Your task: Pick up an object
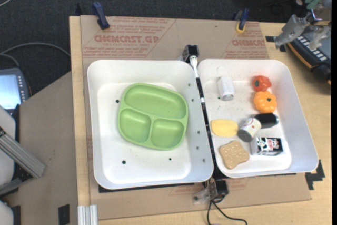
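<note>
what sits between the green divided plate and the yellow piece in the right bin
In the camera view, the two bins' touching rims lie between the green plate and the yellow piece, plus bare white bin floor.

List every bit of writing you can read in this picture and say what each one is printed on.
"CHEMCAST G.P": red print on the brown board under the bins, upper left.
"CHEMCAST": the same red print again, upper right, partly cut off by the right bin.
Smaller red lines around both: too blurred to read.
Small black and white packet in the right bin: has markings, too small to read.
</note>
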`<state>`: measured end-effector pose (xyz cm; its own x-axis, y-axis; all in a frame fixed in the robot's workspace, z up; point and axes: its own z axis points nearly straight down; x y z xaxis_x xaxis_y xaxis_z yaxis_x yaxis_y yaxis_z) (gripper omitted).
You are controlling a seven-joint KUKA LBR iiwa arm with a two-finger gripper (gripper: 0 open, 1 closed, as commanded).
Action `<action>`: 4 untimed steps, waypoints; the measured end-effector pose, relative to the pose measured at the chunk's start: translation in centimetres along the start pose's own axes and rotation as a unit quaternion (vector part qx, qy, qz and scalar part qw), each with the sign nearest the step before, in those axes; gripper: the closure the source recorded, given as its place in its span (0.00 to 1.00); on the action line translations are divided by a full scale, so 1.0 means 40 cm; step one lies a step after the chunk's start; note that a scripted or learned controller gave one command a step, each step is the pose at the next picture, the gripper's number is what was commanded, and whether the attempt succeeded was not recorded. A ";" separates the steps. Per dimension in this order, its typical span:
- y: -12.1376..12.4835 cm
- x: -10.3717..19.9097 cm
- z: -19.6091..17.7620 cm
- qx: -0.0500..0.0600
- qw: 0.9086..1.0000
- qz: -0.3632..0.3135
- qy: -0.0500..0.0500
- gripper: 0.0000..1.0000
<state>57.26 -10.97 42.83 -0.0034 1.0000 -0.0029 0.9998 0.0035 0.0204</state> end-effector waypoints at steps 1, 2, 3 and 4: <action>0.002 -0.001 0.000 0.007 1.000 0.001 0.000 1.00; -0.239 -0.153 -0.032 0.011 1.000 0.006 0.001 1.00; -0.226 0.004 -0.267 0.003 1.000 -0.002 0.001 1.00; -0.238 0.016 0.117 0.018 1.000 0.002 0.003 1.00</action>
<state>47.82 -10.38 37.95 0.0013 1.0000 0.0028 0.9999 -0.0013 -0.0155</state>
